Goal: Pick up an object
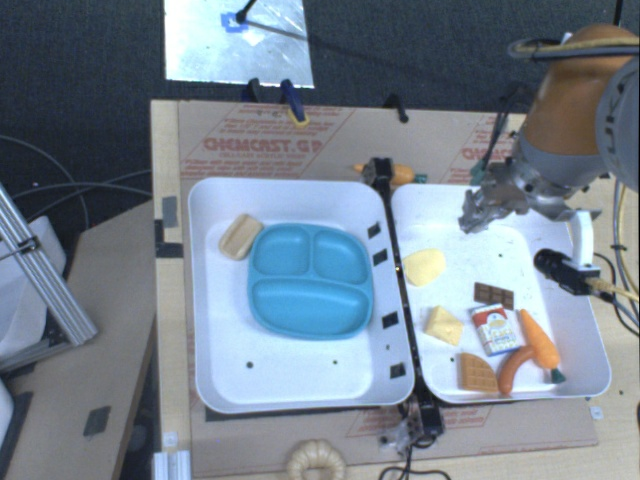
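Note:
My gripper (478, 214) hangs over the back of the right bin (585, 313), above its bare white floor. Nothing shows between its fingertips. Below it lie a pale yellow round piece (424, 266), a yellow cheese wedge (444, 325), a brown chocolate bar (493, 294), a small red and white box (495, 329), a waffle piece (478, 373), an orange carrot (540, 341) and a sausage (510, 368). The nearest of them, the pale yellow piece, sits to the gripper's lower left, apart from it.
The left bin (215, 298) holds a blue divided plate (308, 279) and a tan bread piece (240, 237). A black divider with clips (392, 268) runs between the bins. The arm's orange band (585, 88) rises at the right. A doughnut-like ring (318, 459) lies on the bench front.

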